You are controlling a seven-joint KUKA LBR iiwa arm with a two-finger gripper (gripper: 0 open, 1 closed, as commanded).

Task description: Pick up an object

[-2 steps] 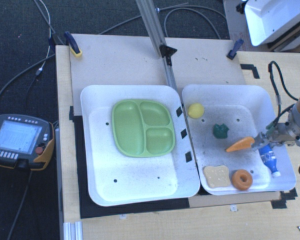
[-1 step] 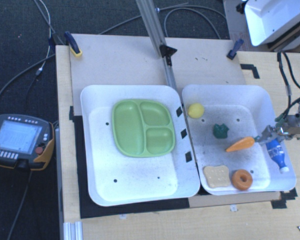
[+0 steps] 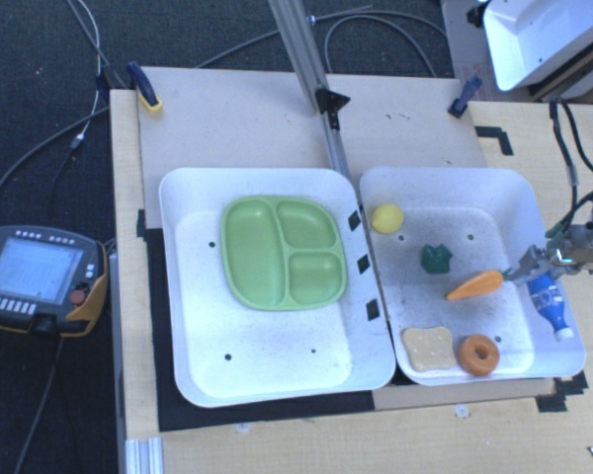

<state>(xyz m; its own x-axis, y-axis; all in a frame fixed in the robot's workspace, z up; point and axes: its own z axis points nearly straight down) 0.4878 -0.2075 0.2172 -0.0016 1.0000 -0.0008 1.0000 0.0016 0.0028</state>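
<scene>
Orange carrot [image 3: 474, 284] lies touching the jaws [image 3: 527, 268]; whether they clamp it, I cannot tell.

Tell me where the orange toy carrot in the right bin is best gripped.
Probably across the middle of the orange toy carrot, from above. It lies flat and slanted on the right white bin, with bare floor along both long sides; close the fingers across its narrow width.

Evenly and fairly brightly lit from overhead, with soft, short shadows. Mild glare across both white bins [image 3: 277, 383], washing out their rims. Overexposed at the top right corner. Slightly soft throughout, with visible compression noise on the dark floor; blurred around the gripper [image 3: 534, 261] itself.
</scene>
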